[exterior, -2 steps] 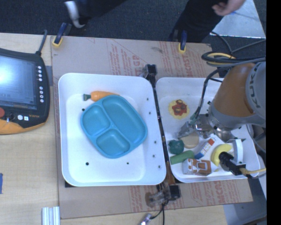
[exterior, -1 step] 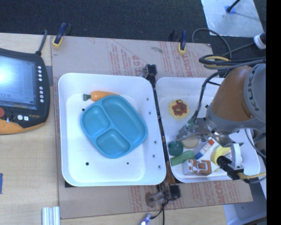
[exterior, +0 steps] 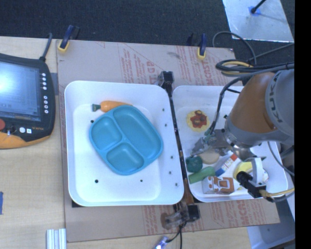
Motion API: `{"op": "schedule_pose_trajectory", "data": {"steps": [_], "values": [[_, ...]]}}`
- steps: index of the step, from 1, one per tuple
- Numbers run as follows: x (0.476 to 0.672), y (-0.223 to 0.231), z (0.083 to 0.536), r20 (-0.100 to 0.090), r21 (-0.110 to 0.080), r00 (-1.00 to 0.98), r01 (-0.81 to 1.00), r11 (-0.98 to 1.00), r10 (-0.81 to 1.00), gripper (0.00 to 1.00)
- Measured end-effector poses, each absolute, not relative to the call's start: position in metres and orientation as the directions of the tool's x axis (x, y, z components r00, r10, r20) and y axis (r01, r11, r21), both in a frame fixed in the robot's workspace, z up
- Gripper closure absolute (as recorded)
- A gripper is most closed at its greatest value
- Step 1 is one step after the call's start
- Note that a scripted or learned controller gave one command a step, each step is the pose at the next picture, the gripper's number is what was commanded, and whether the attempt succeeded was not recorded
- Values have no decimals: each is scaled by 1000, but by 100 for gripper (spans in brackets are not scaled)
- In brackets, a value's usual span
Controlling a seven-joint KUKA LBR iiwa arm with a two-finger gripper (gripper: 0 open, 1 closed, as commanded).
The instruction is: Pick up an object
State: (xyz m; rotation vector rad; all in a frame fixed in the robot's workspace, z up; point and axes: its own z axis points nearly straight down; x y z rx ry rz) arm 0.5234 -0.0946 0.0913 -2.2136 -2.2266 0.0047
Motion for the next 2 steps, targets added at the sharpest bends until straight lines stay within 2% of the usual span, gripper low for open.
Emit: {"op": "schedule_pose_trajectory", "data": {"steps": [1,2], "values": [[559,-107,92,0,-3,-3,1000,3,1000,0],[631,-91,92,1,-2,-3,1000,3,1000,0]]}}
